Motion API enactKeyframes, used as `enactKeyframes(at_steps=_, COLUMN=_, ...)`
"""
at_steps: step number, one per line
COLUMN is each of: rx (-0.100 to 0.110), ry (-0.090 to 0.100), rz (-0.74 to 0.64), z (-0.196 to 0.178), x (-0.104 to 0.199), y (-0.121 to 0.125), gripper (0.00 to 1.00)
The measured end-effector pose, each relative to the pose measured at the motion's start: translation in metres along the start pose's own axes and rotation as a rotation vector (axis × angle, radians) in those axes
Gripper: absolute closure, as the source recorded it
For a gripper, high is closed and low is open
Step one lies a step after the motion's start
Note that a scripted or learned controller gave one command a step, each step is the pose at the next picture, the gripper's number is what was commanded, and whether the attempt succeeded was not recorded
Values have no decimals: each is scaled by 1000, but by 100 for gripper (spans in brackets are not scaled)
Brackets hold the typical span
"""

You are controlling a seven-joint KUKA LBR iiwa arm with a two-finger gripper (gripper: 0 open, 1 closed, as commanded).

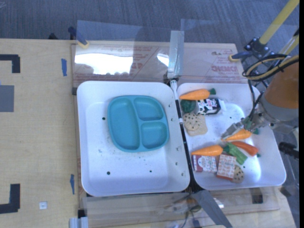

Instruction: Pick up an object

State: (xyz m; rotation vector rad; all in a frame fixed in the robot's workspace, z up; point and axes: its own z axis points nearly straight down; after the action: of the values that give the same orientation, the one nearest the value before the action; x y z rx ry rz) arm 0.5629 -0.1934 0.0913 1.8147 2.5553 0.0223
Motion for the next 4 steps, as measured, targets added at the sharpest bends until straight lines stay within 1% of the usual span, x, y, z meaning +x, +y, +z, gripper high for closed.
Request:
enactKeyframes(at_steps=1, rx=10, ry=-4, rz=-430, z=4, x=14, y=-28, gripper=0)
enactKeyframes(at_steps=2, rx=11, ry=-3, rz=-268, z=6, x=-6, y=46, gripper=0)
enactKeyframes(at_steps=3, rx=5, ry=-8, rz=-269, z=-4, x=-7, y=49, gripper=100)
enactKeyframes(at_steps=4, rx=13, ry=-4, rz=-5, z=-73, x=14, y=88, gripper=100)
